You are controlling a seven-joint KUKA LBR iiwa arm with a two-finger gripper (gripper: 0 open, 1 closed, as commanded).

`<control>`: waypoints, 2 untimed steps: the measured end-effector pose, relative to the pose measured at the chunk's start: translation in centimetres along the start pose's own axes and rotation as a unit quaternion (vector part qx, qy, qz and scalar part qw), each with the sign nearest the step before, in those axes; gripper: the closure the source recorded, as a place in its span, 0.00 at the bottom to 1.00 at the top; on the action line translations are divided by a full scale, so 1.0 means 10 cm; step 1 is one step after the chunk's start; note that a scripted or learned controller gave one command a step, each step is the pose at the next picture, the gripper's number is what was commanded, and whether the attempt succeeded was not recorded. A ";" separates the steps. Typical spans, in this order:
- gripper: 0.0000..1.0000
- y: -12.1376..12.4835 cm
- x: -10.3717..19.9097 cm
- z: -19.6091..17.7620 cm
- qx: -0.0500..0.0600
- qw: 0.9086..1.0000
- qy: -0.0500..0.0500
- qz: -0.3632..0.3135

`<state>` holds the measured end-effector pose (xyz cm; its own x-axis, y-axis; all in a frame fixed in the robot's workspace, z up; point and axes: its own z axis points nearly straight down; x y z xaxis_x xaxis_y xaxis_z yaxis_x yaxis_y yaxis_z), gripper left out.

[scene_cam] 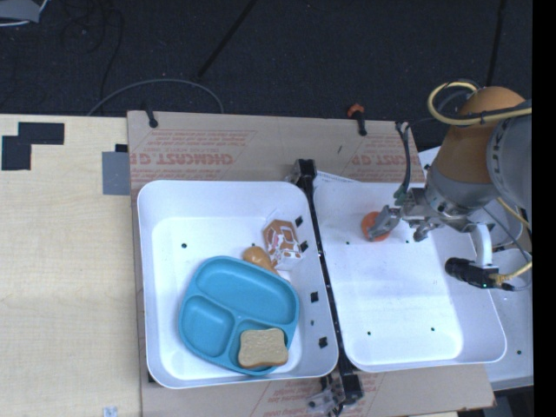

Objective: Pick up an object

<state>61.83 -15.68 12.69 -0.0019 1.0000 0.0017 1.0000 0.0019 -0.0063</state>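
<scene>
Right bin floor (408, 302): open from centre toward 6 o'clock and 9 o'clock; free passage.
Right bin, 12 o'clock end: taken up by the gripper (388, 221) and a small orange object (373, 227) at its tip, close to the far wall.
Right bin, 3 o'clock side: black cable connector (469, 273) and arm body overhang the rim.
Divider (317, 268): black clips along the shared rims of both bins; obstruction to low crossings.
Left bin (161, 233), 6 o'clock half: blue sectioned plate (217, 311) carrying a slice of bread (262, 347).
Left bin, 1 o'clock of plate: wrapped packet (282, 240) and small orange-brown item (257, 256), touching the plate edge.
Left bin, 9 to 12 o'clock: bare floor; free access.
</scene>
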 end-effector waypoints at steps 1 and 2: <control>0.00 -0.01 0.01 0.42 0.000 1.000 0.000 0.000; 1.00 0.00 0.01 0.29 -0.001 1.000 0.000 0.001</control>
<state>61.80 -15.62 9.74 0.0002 1.0000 0.0009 1.0000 -0.0002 -0.0045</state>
